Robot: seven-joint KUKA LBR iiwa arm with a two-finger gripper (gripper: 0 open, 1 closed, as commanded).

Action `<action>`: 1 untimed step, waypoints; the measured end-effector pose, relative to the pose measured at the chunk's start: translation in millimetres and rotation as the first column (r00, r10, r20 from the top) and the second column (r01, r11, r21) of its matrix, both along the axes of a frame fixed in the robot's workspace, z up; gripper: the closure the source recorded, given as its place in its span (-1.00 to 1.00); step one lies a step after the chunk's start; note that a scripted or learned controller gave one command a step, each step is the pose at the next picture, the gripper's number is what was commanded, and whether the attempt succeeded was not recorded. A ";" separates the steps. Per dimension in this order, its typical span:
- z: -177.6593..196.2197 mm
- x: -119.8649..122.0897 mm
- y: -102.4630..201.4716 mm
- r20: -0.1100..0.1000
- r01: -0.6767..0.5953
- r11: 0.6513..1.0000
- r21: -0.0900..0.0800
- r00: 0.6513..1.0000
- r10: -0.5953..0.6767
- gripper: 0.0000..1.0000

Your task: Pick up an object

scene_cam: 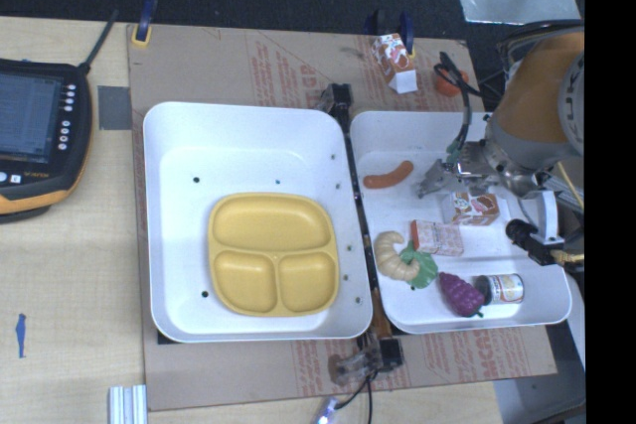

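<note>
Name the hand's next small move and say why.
Probably a short drop straight down. The hand hangs over the right bin, between the sausage and a red-and-white packet, with nothing seen between its fingers. The packet lies closest, so a slight shift toward it first seems sensible.

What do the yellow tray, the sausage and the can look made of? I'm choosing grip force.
Yellow tray: looks like moulded plastic, matte, with smooth rounded compartment edges and an even colour. Sausage: probably toy plastic or rubber, with a uniform orange-red colour and a slight sheen. Can: seems to be metal with a printed label, and its end is pale; too small to be sure.
</note>
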State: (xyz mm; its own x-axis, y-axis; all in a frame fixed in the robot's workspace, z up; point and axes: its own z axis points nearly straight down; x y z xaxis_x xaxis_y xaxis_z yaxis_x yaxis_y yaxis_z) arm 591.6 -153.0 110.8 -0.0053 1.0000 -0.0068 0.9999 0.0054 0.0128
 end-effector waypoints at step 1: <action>-6.4 -33.1 28.2 0.027 0.000 1.000 -0.013 1.000 0.000 -1.00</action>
